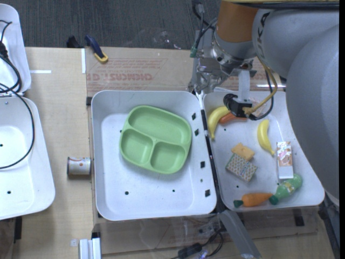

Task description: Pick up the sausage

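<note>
The gripper [206, 85] hangs over the far left corner of the right bin [267, 174], above the rim that bin shares with its neighbour. From this angle I cannot tell whether it is open or closed, and nothing is seen held in it.

The sausage [230, 119], a short reddish-orange piece, lies on the floor of the right bin near that same far left corner, just beside the gripper on the side toward the bin's middle. Its left end touches or nearly touches a curved yellow banana [214, 121] that lies along the right bin's left wall.

A second banana [263, 136] lies apart from them, toward the right bin's far right part. Near the bin's middle sits a small yellow block [243, 152], with a speckled square piece [241, 168] just in front of it. A white wrapped bar [284, 159] lies along the right bin's right side. At the near edge of the right bin are an orange carrot [254, 199] and a green bottle [285, 188], end to end.

Left of the right bin stands the left bin [108, 188], holding a green divided plate [156, 139]. Further left again, outside both bins, a small can [79, 166] lies on the bench.
</note>
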Robot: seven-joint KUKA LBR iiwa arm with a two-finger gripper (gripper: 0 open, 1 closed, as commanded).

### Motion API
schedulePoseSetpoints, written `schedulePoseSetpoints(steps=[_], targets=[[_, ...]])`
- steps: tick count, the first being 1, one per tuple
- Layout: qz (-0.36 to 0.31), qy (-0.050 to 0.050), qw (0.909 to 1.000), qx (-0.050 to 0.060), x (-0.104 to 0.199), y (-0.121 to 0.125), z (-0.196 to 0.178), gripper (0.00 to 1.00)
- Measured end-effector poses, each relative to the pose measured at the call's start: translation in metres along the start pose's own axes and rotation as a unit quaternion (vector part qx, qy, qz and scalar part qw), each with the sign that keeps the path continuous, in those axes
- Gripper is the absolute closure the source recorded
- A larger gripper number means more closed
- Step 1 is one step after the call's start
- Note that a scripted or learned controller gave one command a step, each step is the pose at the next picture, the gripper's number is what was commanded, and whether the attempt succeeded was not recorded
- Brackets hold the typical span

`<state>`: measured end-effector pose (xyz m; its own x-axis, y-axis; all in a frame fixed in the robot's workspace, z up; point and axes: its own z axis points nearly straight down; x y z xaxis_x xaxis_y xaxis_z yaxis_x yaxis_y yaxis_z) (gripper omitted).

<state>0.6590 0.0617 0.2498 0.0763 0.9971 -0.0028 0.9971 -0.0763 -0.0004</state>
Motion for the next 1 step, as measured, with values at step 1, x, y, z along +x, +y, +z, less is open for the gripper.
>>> schedulePoseSetpoints(steps=[1], targets=[[-0.075,0.000,0.9972,0.000,0.0829,-0.0083,0.0082,1.00]])
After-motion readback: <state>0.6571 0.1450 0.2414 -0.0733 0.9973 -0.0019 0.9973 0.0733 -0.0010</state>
